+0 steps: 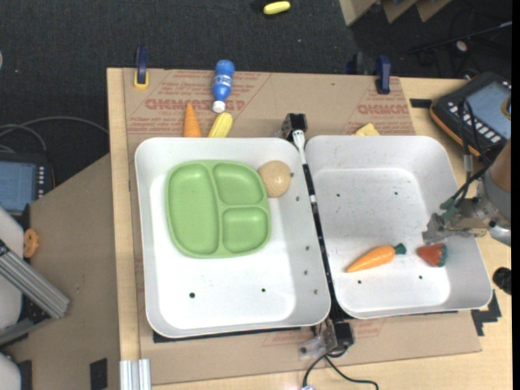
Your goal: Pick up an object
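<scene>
Toy carrot (371, 258) looks light, rigid, slick: grip mid-body; tool (445, 227) hovers over strawberry (433, 253), opening can't be told.

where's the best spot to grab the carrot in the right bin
Probably across the thick orange middle of the carrot, coming straight down. It lies flat, apart from the bin walls, green top toward the strawberry, so close across its width, not along its taper.

From my remote seat I see little of the arm (500, 205): a rounded grey body at the right edge. Its gripper (439, 230) is a dull grey metal assembly (thin dark cables run above it), angular and blurred.
</scene>
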